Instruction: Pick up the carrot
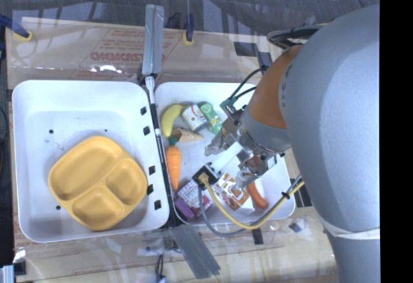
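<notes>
The carrot [173,168] is orange with a small green top and lies lengthwise along the left wall of the right bin [193,89]. The grey arm with its orange band reaches in from the right and covers much of that bin. My gripper [226,151] hangs over the bin's middle, to the right of the carrot and apart from it. Nothing shows held in it.
A yellow banana [168,118], a cone-shaped piece [188,136] and a green and white carton [201,117] lie behind the carrot. A purple packet [188,196], a red and white carton [231,193] and an orange sausage [258,196] lie in front. The left bin [39,101] holds a yellow divided plate [97,182].
</notes>
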Robot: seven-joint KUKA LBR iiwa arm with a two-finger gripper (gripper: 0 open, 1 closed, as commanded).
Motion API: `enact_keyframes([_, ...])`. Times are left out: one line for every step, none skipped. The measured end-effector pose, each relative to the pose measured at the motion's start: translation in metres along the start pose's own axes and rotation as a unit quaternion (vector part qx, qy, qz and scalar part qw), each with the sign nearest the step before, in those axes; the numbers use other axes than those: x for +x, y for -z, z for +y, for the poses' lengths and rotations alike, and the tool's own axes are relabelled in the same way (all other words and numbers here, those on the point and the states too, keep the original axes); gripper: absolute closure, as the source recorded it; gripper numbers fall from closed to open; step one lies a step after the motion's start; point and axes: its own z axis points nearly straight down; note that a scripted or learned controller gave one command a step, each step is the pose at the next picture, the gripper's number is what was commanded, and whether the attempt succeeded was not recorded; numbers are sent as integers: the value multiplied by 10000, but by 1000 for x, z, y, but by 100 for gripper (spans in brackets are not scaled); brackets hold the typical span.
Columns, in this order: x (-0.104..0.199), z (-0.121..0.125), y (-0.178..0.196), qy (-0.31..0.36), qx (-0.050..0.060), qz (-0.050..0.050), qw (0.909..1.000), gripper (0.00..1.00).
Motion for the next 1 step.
enact_keyframes([-41, 73, -93, -1137, 11, 2, 9935, 0])
